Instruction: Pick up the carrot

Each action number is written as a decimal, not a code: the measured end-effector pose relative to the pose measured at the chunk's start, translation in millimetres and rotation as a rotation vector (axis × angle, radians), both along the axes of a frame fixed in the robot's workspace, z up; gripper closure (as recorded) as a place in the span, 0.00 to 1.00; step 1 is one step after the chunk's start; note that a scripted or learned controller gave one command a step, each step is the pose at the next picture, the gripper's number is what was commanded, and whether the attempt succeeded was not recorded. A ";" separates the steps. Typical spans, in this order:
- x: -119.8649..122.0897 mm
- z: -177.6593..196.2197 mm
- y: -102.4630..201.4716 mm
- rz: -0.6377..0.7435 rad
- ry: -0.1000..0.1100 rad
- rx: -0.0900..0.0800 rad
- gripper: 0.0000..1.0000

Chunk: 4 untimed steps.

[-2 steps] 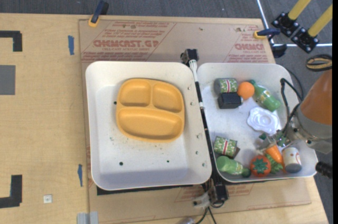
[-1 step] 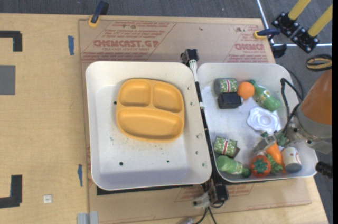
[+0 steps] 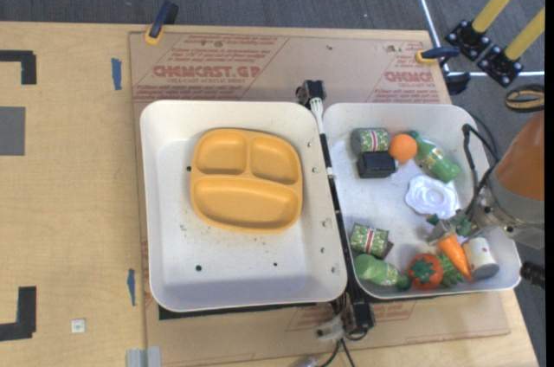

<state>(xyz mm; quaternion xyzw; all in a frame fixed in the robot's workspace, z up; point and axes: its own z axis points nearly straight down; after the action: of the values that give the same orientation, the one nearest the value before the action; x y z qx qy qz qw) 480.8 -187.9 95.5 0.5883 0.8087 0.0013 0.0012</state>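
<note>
The carrot (image 3: 454, 256) is orange and lies slanted in the front right corner of the right bin (image 3: 394, 199). It sits between a red tomato-like toy (image 3: 425, 269) and a small white cylinder (image 3: 481, 257). My gripper (image 3: 456, 228) reaches in from the right and sits low, just above the carrot's far end. The arm's grey wrist and orange band (image 3: 529, 159) hang over the bin's right rim. Nothing visibly lifted.
The right bin also holds two green-labelled cans (image 3: 373, 139) (image 3: 370, 240), a black block (image 3: 376, 164), an orange (image 3: 402, 147), a green bottle (image 3: 435, 160), a white lid (image 3: 431, 196) and a green pepper (image 3: 378, 271). A yellow divided plate (image 3: 247, 178) lies in the left bin (image 3: 169, 253).
</note>
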 end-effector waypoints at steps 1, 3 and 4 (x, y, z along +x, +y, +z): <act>-0.1 -0.1 0.0 0.000 0.000 0.000 0.00; 0.7 9.8 -0.1 -0.001 -0.003 -0.001 0.00; -0.7 -10.1 42.2 0.035 0.002 0.000 0.00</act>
<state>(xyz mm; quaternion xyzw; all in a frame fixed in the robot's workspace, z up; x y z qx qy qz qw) 480.1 -145.7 85.4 0.5741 0.8188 0.0006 0.0006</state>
